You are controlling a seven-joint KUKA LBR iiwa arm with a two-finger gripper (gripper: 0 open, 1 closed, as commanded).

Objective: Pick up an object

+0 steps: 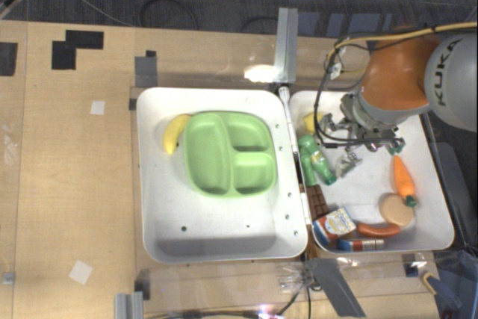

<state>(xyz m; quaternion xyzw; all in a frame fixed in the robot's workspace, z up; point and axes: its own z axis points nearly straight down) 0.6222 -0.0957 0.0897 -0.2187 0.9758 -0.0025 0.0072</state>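
Note:
My gripper [354,152] hangs over the middle of the right bin [437,224], under the orange wrist band. Just to its left a green bottle [315,159] lies along the bin's left wall. A yellow item [309,121] peeks out behind the bottle. An orange carrot [403,178] lies to the right of the gripper. In front of it are a tan bun [396,210], a reddish sausage [377,229], a small carton [336,222] and a brown bar [317,199].
The left bin [160,235] bears a green divided tray [228,153] with a banana [174,134] beside its left edge. A metal post [286,41] stands behind the wall between the bins. Black cables [323,97] loop off the wrist.

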